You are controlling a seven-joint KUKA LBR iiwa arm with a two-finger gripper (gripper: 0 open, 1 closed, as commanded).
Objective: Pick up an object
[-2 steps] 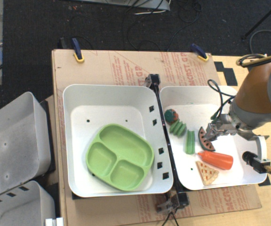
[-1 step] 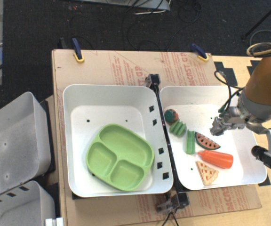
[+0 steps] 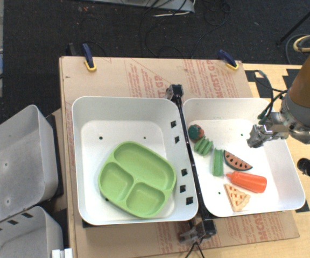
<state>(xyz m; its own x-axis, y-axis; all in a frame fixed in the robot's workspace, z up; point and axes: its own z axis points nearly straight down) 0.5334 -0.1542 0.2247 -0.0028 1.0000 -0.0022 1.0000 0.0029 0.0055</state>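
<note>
Your gripper (image 3: 254,138) hangs over the right bin (image 3: 284,198), near its right wall and toward the far side. It sits apart from the toy food, with bare white floor between it and the nearest piece.

The things you could pick all lie in that bin's left and middle part. A small round green and red ball (image 3: 196,131) sits farthest back, with a leafy green piece (image 3: 203,145) just beside it. A green pod (image 3: 218,162) lies upright in the middle, touching or almost touching the watermelon slice (image 3: 237,160) to its right. Nearer you find an orange carrot (image 3: 247,181) and a pizza wedge (image 3: 237,197).

The left bin (image 3: 90,112) holds a green divided plate (image 3: 137,179).
</note>
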